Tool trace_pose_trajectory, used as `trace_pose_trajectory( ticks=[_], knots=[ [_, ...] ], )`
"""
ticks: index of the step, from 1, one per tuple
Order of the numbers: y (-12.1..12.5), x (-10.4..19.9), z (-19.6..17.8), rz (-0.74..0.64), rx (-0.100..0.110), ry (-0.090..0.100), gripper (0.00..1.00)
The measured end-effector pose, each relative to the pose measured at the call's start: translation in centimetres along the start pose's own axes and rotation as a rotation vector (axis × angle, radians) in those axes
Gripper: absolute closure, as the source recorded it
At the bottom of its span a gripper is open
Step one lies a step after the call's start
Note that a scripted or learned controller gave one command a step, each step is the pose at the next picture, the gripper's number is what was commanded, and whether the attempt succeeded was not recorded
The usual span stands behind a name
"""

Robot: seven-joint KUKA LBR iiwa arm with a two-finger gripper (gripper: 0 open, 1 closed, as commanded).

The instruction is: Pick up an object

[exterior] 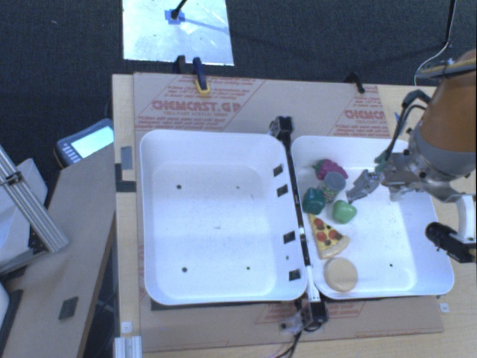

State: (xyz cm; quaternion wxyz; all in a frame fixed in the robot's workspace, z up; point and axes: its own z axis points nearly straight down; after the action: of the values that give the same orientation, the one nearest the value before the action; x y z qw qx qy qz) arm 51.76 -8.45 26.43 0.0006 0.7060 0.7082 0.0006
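Note:
Several small toys lie along the left side of the right bin [425,274]: a magenta and grey piece [329,171], a teal block [314,200], a green round toy [343,212], a pizza slice [327,236] and a tan disc [341,274]. My gripper [358,190] hangs over the right bin, just right of the magenta piece and above the green toy. Its grey fingers point left and down, slightly apart, and nothing sits between them.
The left bin [160,200] lies beside the right one, with a black clipped divider [292,215] between them. A metal plate [177,21] rests beyond the bench. A black part [449,243] of the arm overhangs the right bin's right rim.

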Motion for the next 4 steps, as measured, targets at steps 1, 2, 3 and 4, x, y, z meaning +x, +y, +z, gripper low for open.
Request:
trace_pose_trajectory(
  ticks=[1,2,3,4],
  knots=[
    [2.1,1.9,-14.1,-0.005,-0.017,-0.001,0.0],
    [-0.6,-1.0,-28.1,0.004,-0.019,-0.004,0.0],
    [-0.4,-0.8,-28.3,-0.003,-0.007,-0.002,1.0],
    [-3.1,6.0,-21.6,-0.008,0.006,0.002,1.0]
  ],
)
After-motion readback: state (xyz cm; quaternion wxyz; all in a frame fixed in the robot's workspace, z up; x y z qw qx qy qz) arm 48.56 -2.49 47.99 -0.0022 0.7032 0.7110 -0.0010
